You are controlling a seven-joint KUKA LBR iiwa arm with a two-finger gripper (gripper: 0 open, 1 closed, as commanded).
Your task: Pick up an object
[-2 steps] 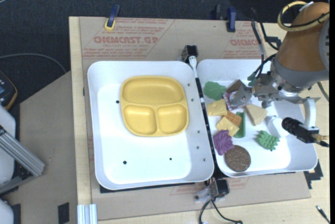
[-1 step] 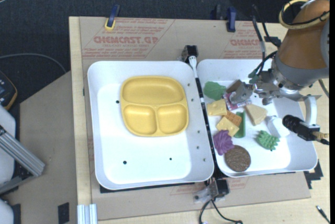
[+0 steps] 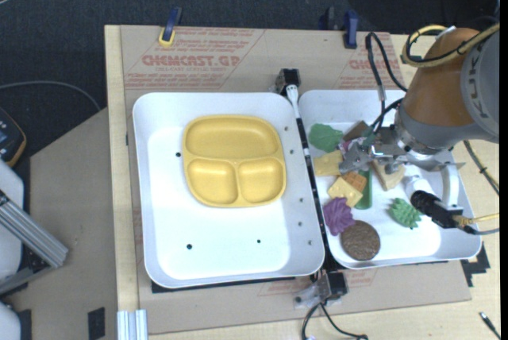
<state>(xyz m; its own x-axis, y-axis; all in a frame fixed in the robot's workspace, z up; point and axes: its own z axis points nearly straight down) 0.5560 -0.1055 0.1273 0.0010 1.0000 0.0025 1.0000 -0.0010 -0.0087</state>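
The gripper (image 3: 359,158) is down in the right bin (image 3: 413,257), low among the toy food near that bin's left wall. From my screen I cannot tell whether it is released, clenched or has anything in it, because the tool's metal and the clutter run together. The arm (image 3: 443,92) reaches in from the right and bends over the back of the bin. I judge that this sets the tool pointing down on the middle of the pile, where a blind grab has the best odds.

Just to its left lies a pale yellow wedge (image 3: 326,164). Just in front of it are a second yellow wedge (image 3: 346,188), an orange piece (image 3: 356,179) and a dark green stick (image 3: 363,197), touching or overlapping one another. A beige slice (image 3: 390,176) sits close on the other side, and a leafy green piece (image 3: 322,137) lies behind. Any of these could serve as the object to pick. Because they are packed so tightly, I expect a grab here could catch two things or push one aside.

Nearer the front rim, a purple cluster (image 3: 337,214), a brown disc (image 3: 360,240) and a bright green piece (image 3: 405,213) have more room around them.

The left bin (image 3: 159,171) holds a yellow divided plate (image 3: 234,158), well apart from the gripper. I see nothing lifted clear, so I count the pick as not yet done.
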